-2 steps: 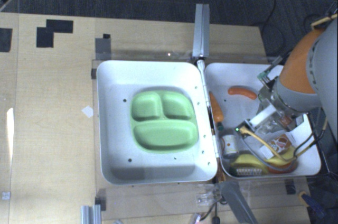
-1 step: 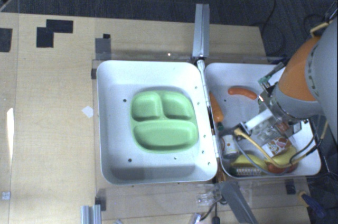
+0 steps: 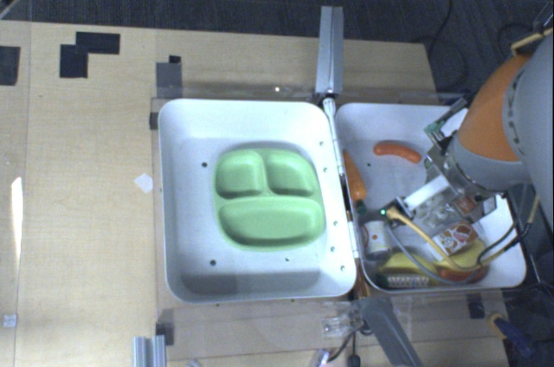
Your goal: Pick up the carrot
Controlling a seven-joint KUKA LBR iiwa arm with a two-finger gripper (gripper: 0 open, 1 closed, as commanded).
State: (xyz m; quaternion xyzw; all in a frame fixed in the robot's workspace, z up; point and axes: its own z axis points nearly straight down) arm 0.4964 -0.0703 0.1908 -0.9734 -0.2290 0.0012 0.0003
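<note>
Carrot (image 3: 353, 178) lies lengthwise against the left wall of the right bin (image 3: 381, 125). Gripper (image 3: 430, 208) sits low mid-bin, near the carrot but apart from it; open or closed, cannot tell. Likely best: shift left and straddle the carrot's width, clear of the wall. Carrot is slim, orange, tapered; redder sausage (image 3: 396, 151) lies nearby.

1. The carrot (image 3: 351, 177) lies against the left wall of the right bin (image 3: 389, 182), closing that side.
2. Right of the carrot, bare floor runs to an orange sausage (image 3: 397, 151).
3. Below the carrot, a jar (image 3: 375, 238) and a banana (image 3: 407, 263) crowd in.
</note>
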